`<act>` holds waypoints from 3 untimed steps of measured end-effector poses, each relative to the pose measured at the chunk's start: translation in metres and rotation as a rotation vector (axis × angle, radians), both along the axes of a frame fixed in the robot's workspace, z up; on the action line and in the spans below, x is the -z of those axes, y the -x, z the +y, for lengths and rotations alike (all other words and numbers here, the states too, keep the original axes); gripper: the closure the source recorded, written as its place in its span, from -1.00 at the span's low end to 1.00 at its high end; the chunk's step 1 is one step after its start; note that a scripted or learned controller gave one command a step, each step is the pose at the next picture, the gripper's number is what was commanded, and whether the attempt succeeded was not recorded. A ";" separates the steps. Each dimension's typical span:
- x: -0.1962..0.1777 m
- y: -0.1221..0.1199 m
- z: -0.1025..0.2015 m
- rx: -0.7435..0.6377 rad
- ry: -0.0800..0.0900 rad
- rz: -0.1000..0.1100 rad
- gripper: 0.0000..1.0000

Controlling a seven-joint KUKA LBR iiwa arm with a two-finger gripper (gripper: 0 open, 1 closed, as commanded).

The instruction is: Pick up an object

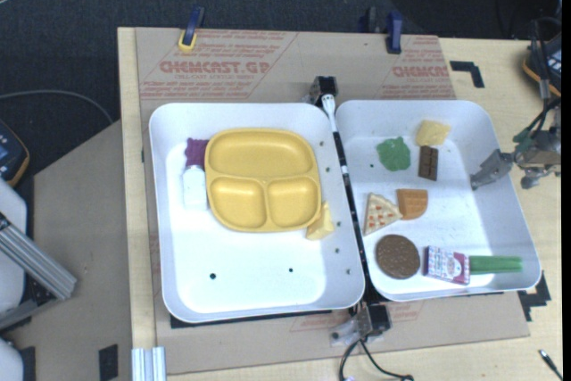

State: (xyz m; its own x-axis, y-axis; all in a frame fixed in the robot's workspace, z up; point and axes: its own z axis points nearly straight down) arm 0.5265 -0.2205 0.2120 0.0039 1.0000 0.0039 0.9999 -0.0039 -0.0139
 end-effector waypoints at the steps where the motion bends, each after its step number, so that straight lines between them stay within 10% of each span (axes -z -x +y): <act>1: -0.007 -0.003 0.000 -0.004 0.004 -0.014 -1.00; 3: 0.116 0.007 0.009 -0.004 0.000 -0.006 -1.00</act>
